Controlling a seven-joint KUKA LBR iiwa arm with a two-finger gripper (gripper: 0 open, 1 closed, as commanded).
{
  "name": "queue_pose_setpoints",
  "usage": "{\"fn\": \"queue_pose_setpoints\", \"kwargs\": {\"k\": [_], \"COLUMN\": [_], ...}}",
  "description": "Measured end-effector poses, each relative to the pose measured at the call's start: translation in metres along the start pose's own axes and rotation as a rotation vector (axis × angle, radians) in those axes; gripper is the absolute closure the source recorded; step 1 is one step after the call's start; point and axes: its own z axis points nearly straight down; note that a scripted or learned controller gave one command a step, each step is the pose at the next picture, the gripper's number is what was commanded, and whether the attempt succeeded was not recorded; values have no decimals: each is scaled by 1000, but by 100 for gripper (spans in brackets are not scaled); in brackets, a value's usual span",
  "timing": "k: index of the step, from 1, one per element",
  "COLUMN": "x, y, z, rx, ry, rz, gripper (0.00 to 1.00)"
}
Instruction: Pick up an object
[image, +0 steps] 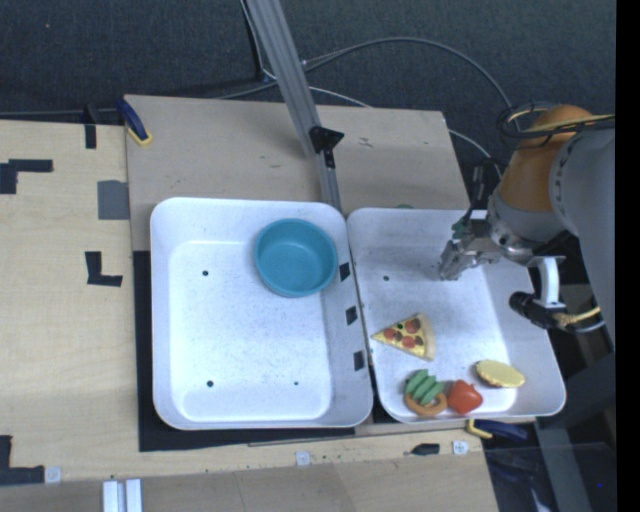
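My gripper (452, 268) hangs over the upper right part of the right bin (400, 235), fingers pointing down toward the bin floor, with nothing seen between them. A toy pizza slice (408, 336) lies in the middle of that bin, below and left of the gripper. Along the bin's near edge sit a green and orange toy vegetable (424, 391), a red toy tomato (463, 397) and a yellow toy piece (499, 374). A blue bowl (295, 257) rests in the upper right of the left bin (200, 330).
A grey metal pole (300, 95) slants down from the top to the gap between the bins. The arm's body (560, 190) fills the right side above the right bin. Cables run across the dark floor behind the bench.
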Motion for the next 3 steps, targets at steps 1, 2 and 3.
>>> {"fn": "queue_pose_setpoints", "kwargs": {"k": [1,2,3], "x": [2,5,15], "y": [-1,2,5], "z": [-42,-104,-152], "rx": [-4,-6,-4], "ry": [-1,-1,-1], "rz": [1,0,0], "gripper": [100,100,100]}}
